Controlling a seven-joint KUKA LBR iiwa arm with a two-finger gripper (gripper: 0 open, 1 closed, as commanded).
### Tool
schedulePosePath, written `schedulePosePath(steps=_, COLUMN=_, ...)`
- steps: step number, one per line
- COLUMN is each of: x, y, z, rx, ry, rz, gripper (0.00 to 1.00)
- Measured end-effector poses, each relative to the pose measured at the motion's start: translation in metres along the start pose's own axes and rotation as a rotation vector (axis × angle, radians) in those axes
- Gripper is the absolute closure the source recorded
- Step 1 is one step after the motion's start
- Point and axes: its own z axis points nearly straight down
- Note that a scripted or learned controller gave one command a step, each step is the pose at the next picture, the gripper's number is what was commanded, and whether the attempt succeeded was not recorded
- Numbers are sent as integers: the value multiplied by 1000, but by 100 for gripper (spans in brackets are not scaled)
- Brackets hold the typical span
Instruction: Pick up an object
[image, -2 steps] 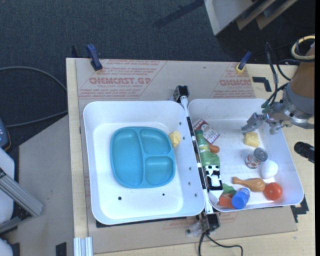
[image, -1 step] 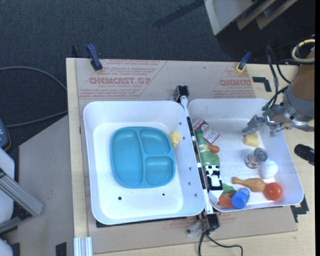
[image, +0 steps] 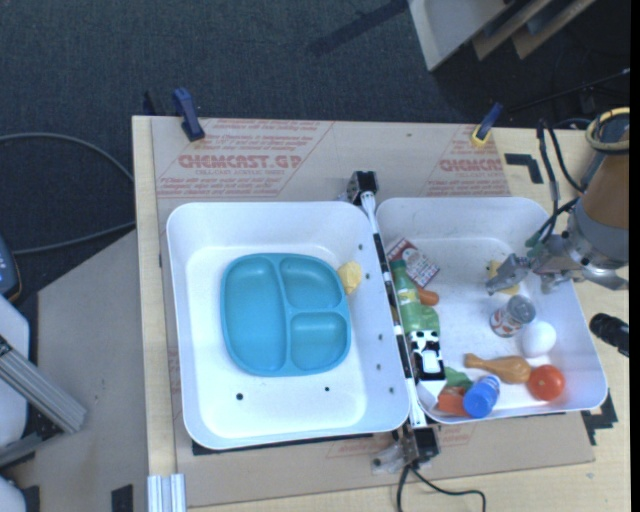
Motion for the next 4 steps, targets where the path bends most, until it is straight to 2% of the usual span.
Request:
schedulePosePath(steps=1, x=-16, y=74, z=11, rx=-2, ry=-1, rz=-1, gripper=0)
schedulePosePath(steps=2, x=0, y=46, z=62, rx=1, ry=0, rz=0, gripper=0)
schedulePosePath(steps=3, x=0, y=18, z=61, rx=0, ry=0, rz=0, gripper=0)
schedulePosePath(steps=4, x=-24, y=28, z=11, rx=-3, ry=-2, rz=0, gripper=0)
